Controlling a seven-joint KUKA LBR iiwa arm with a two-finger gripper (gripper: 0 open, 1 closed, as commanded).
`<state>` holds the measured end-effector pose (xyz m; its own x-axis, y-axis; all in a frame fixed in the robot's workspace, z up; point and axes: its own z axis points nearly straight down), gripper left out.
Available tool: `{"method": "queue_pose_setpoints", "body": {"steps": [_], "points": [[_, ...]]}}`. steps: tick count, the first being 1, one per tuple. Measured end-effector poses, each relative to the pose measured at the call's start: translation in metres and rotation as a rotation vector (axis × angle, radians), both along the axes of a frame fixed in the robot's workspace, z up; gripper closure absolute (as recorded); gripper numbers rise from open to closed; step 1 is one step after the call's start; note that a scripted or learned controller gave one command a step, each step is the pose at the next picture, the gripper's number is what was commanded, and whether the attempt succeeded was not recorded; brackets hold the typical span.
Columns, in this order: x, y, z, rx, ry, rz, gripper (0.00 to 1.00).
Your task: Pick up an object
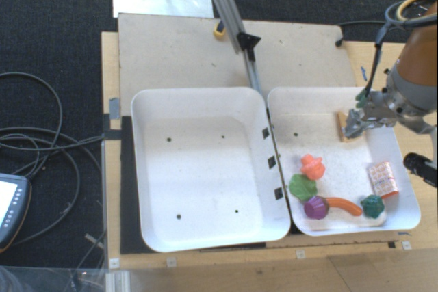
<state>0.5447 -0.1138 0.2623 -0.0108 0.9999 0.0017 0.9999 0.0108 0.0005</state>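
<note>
I am reaching in over the right bin (410,212), and my end effector (355,125) is hanging low at its far side. I cannot tell how it is set or whether it has hold of anything. A tan wooden block (340,126) is sitting just beside it, on the side toward the other bin, close enough that I cannot say whether the two are touching. The rest of the things are lying nearer the front rim, well apart from my end effector: an orange toy (312,166), a green one (301,187) and a purple one (315,207) are clustering together, a carrot (343,205) is lying beside the purple one, a teal piece (372,205) past that, and a pink-and-white packet (382,178) toward my arm's side. The left bin (147,147) is sitting alongside on the counter (171,51).
</note>
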Motion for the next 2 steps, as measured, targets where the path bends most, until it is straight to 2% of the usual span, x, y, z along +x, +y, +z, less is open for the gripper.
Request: {"method": "queue_pose_setpoints", "body": {"steps": [2], "points": [[0.013, 0.1, -0.016, 0.0, -0.001, 0.0, 1.0]]}}
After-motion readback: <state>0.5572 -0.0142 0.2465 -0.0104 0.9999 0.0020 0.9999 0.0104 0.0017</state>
